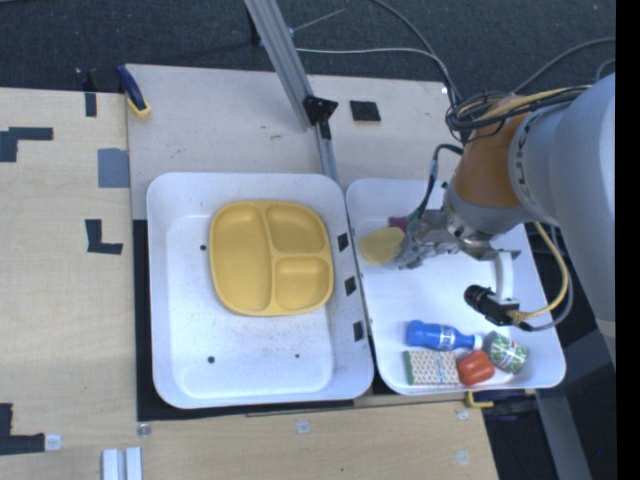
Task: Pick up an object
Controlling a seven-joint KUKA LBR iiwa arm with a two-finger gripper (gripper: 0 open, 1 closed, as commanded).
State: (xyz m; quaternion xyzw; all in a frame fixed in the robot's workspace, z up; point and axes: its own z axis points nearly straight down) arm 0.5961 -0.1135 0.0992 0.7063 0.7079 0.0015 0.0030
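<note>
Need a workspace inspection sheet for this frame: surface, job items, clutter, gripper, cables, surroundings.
Surface: two white bins side by side on a wooden bench; left bin, right bin.
Job's things: yellow divided plate in the left bin; in the right bin a pale yellow round item near the top left, a blue bottle, a patterned box, a red item and a green item along the front edge.
Clutter: nothing seen.
Gripper: gripper low in the right bin beside the pale yellow round item; finger state unclear.
Cables: black and yellow cables looped around the wrist.
Surroundings: slanted metal pole, black tape marks on the bench, dark carpet behind.
</note>
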